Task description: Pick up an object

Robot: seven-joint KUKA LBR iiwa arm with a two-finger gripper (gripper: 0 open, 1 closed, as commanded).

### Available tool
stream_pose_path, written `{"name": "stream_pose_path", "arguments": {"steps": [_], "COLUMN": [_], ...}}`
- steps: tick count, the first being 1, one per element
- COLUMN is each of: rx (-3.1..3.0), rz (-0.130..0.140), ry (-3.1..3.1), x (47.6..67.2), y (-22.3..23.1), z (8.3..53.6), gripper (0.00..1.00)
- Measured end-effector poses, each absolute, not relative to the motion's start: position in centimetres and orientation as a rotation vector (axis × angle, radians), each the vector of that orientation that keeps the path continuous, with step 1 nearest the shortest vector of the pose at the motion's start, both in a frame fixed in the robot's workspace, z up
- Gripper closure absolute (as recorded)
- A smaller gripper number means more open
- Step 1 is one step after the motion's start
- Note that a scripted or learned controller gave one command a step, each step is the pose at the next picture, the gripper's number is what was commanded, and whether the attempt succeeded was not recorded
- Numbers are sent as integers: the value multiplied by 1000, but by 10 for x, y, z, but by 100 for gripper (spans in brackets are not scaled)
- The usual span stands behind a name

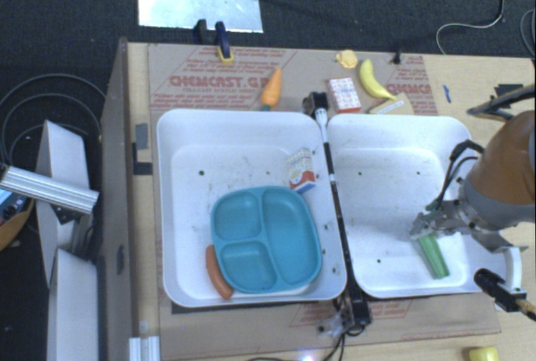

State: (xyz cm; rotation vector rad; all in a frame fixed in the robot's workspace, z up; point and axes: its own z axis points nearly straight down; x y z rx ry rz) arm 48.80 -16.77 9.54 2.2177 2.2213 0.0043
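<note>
One green stick (434, 255) lies in the right bin (394, 158), near the front, w/ the gripper (433, 224) right at its top end; can't tell if the jaws are open or closed. It looks light, hard & smooth, so prob. a bit slippery. Best to pinch it across the middle.
</note>
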Motion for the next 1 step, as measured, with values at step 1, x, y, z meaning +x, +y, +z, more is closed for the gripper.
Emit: {"name": "stream_pose_path", "arguments": {"steps": [1], "rx": [2203], "rz": [12], "ry": [2230], "x": [535], "y": [-103], "z": [167], "gripper": [100]}}
